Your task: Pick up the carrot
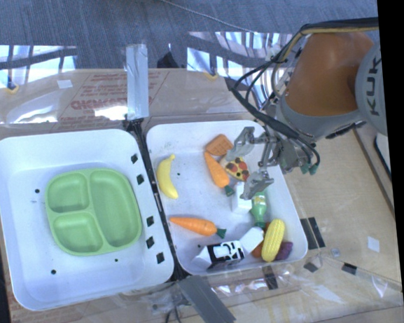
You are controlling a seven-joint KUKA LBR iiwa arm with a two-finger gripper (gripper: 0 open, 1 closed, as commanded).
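Your carrot [193,225] is a smooth, tapered orange toy with a small dark green stub at its right end. It lies nearly flat on the floor of the right bin [175,135], toward the lower left of that bin, its narrow tip pointing at the divider between the two bins. Nothing touches it.

Look up and right from it and you find the gripper [252,161], well apart from the carrot and nearer the bin's upper right. Its metal fingers [244,141] stand spread, with nothing between them; one sits high by a ridged orange piece [219,145], the other low by a green bottle [259,206].

Between the carrot and the gripper lie a second orange, carrot-like piece [216,170], set at a slant, and a small pizza slice [236,168] with dark spots. A glossy curved banana [166,176] lies above the carrot, near the divider. Below right you see a black-and-white carton [225,253], a bumpy yellow corn cob [273,240] and a purple piece [286,250] tucked beside it.

The left bin [12,160] is white moulded plastic with rounded corners and bears a light green, three-section plate [92,211]. Above the gripper rises the arm [324,76], its orange band catching the light, with black cables looped around it.
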